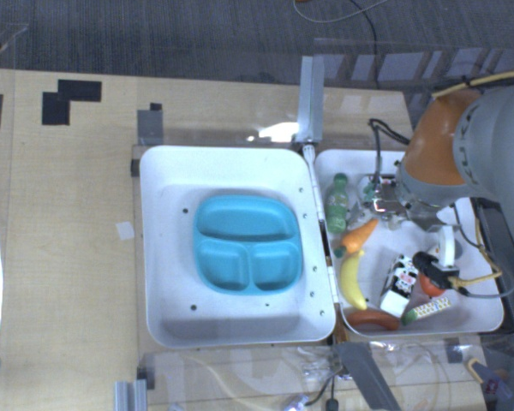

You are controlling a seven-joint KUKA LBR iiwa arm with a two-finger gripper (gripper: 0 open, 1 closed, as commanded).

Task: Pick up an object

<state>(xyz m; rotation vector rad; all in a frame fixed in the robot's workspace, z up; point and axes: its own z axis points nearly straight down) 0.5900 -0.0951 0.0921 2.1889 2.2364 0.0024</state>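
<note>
The right white bin (pixel 488 319) holds several items. A green bottle (pixel 336 202) lies along its left wall, with an orange carrot (pixel 360 235) just below it. A yellow banana (pixel 352 282) lies lower down, and a red-brown sausage (pixel 373 319) rests at the front edge. A black-and-white carton (pixel 400 281) stands near the middle, beside a small red item (pixel 432 289) and a pale striped packet (pixel 428 309). My gripper (pixel 381 202) hangs low over the bin's upper part, just right of the bottle and above the carrot. I see nothing held in it.
The left white bin (pixel 167 229) holds a blue divided tray (pixel 244 242). A metal post (pixel 311 101) rises behind the wall between the bins. The grey arm with its orange band (pixel 437 148) covers the right bin's far right corner.
</note>
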